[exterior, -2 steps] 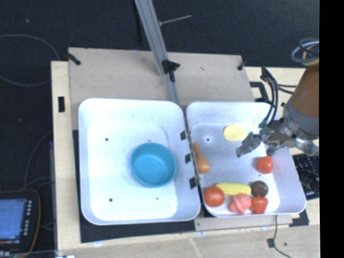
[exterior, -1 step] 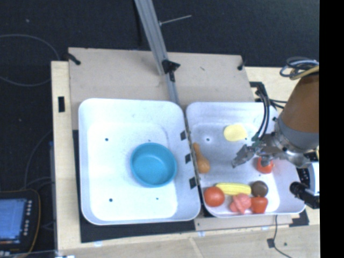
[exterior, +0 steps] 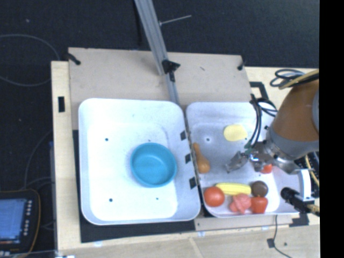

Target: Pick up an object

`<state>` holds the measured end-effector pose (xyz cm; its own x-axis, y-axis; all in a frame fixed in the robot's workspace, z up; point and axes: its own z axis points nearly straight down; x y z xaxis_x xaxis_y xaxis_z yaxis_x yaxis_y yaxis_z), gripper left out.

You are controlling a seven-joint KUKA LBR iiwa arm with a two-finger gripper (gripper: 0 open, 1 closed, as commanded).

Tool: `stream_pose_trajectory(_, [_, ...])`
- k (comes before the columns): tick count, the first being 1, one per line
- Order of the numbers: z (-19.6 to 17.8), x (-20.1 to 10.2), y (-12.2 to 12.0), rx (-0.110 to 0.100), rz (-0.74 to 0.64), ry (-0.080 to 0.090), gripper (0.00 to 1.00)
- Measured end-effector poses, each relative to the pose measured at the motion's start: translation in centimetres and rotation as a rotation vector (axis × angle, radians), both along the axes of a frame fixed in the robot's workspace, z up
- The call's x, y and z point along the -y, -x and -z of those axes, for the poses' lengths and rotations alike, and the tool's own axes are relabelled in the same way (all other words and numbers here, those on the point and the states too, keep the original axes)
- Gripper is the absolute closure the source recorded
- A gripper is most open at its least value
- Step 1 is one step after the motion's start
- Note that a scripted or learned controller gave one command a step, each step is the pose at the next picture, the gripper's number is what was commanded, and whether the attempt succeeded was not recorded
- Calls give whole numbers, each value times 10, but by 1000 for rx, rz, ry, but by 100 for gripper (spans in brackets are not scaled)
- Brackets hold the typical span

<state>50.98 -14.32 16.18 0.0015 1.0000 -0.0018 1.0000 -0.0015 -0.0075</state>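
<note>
Gripper [exterior: 237, 162] low in right white bin [exterior: 215, 117], finger state can't tell. Pale yellow lemon-like piece [exterior: 235, 133] just above; round blue bowl [exterior: 153, 164] in left bin [exterior: 102, 122].

- blue bowl [exterior: 153, 164]: smooth plastic, slight sheen
- white bins [exterior: 107, 122]: glossy plastic, right one scuffed
- bench [exterior: 123, 71]: matt wood or board
- slanted rail [exterior: 153, 28]: bare grey metal

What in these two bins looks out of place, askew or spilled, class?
Nothing stands out. The blue bowl sits upright in the left bin; the play food lies loose in the right bin, none spilled outside.
</note>
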Motion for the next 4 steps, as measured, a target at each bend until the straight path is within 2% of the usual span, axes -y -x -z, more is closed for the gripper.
stream_pose_trajectory(1, [51, 0, 11, -1, -1, -1, 0])
stream_pose_trajectory(2, [35, -1, 7, 14, 8, -5, 100])
stream_pose_trajectory(3, [-17, -2, -6, 15, -7, -3, 100])
stream_pose_trajectory(4, [-73, 4, 1, 15, -7, -2, 100])
